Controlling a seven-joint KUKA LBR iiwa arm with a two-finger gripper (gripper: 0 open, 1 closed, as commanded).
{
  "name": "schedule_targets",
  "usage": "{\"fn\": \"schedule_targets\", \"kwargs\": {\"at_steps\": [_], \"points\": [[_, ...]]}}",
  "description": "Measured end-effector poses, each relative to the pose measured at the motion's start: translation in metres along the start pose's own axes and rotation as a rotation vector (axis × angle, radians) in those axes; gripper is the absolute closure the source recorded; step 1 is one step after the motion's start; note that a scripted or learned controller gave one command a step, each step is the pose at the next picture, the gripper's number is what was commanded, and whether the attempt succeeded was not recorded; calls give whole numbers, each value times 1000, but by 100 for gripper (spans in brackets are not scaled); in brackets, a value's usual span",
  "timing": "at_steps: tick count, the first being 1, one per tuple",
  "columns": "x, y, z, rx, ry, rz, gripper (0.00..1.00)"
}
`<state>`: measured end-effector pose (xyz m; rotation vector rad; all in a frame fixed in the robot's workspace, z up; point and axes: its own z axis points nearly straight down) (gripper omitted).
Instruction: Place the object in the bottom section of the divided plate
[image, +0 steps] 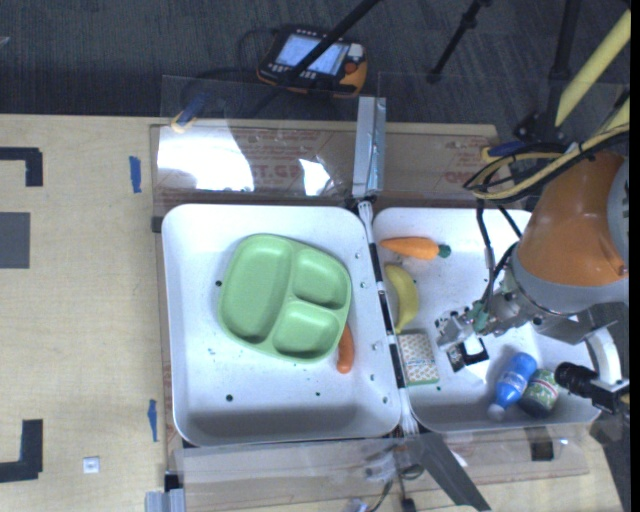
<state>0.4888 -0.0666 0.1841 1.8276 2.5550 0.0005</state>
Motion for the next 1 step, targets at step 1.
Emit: {"fn": "schedule_targets", "kwargs": {"at_steps": [1], "points": [[0, 0, 0, 0, 0, 0, 0]]}}
